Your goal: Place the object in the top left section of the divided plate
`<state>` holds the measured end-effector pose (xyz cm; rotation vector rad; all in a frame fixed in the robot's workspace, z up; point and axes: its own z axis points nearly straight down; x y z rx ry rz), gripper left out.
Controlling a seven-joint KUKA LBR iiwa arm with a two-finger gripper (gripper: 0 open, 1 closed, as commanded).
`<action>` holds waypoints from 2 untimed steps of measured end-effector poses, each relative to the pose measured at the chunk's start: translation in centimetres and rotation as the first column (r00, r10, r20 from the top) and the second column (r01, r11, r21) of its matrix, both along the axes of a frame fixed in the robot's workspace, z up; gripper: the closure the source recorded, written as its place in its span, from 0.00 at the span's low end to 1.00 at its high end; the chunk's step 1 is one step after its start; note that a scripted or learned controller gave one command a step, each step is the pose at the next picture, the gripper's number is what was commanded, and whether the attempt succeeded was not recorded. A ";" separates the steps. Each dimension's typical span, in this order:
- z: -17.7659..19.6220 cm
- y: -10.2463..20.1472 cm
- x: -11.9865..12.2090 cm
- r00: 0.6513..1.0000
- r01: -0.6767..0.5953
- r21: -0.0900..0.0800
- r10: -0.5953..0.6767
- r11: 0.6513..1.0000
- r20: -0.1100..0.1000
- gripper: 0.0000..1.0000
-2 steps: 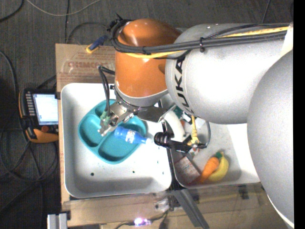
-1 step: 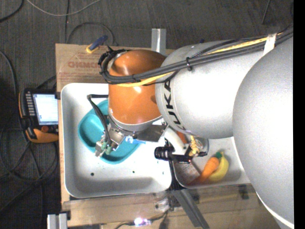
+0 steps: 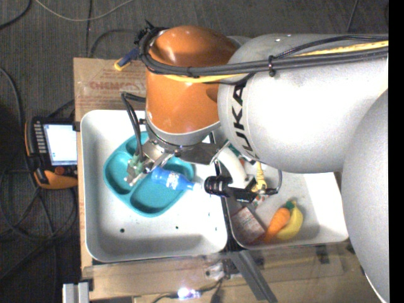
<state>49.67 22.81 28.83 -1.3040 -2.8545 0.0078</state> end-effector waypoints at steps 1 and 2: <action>0.6 0.0 0.0 1.000 0.001 -0.002 -0.001 1.000 -0.007 1.00; -7.7 -0.5 -1.4 0.797 0.604 -0.006 -0.604 0.797 0.001 1.00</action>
